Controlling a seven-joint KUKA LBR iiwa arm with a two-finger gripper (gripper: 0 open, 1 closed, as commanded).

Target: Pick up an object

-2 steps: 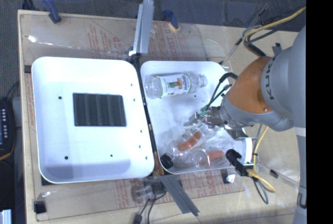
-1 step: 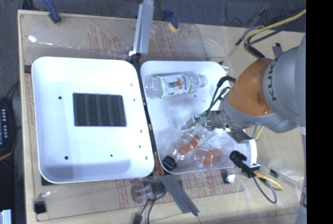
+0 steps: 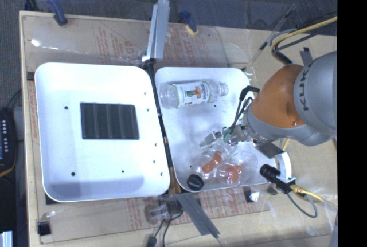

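Over right bin [image 3: 172, 125] gripper [image 3: 226, 136] hovering by crumpled clear bag [image 3: 221, 163]; finger state unclear; bottle [image 3: 192, 94] lying near far rim.

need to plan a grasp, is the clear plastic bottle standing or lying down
Lying down: the clear plastic bottle rests on its side across the right white bin's far end.

Arm [image 3: 298, 105] in from right, wrist bent down, end effector [image 3: 225, 136] low.
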